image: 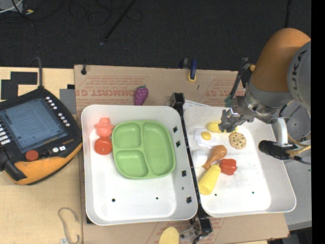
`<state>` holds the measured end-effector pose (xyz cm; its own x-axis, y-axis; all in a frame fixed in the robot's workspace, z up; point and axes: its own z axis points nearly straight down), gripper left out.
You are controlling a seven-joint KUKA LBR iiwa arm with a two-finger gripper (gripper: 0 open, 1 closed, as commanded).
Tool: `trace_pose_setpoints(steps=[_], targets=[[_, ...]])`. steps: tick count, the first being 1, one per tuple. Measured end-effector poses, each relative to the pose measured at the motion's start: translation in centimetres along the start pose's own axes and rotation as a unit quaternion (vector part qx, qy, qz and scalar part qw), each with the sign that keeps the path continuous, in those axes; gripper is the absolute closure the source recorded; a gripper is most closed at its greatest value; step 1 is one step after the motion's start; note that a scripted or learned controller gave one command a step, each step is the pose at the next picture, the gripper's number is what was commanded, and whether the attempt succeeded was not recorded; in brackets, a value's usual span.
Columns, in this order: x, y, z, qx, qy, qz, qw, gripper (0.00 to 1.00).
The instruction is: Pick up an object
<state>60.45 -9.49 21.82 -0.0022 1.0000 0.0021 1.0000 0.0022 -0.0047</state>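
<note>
My gripper (229,122) hangs low over the back of the right bin (274,197). Just to its left lies a small yellow piece (213,127), and a round speckled cookie (237,140) lies just in front of it. A toy fried egg (204,135) sits further left. Toward the front of the same bin are a brown drumstick (216,154), a red pepper (228,166) and a yellow bottle-shaped toy (209,180). Nothing is visibly held.
The left bin (132,202) holds a green divided plate (143,150), a pink toy (103,127) and a red tomato (103,146). A purple toy (141,94) lies on the cardboard behind the bins. A teach pendant (33,131) rests at far left, and a yellow toy (169,235) sits at the front edge.
</note>
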Motion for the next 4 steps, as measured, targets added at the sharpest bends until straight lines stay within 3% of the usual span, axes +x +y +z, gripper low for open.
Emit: trace_pose_setpoints(steps=[4], targets=[[19.9,-6.2,-1.6,0.001,0.000,0.000,1.0000,1.00]])
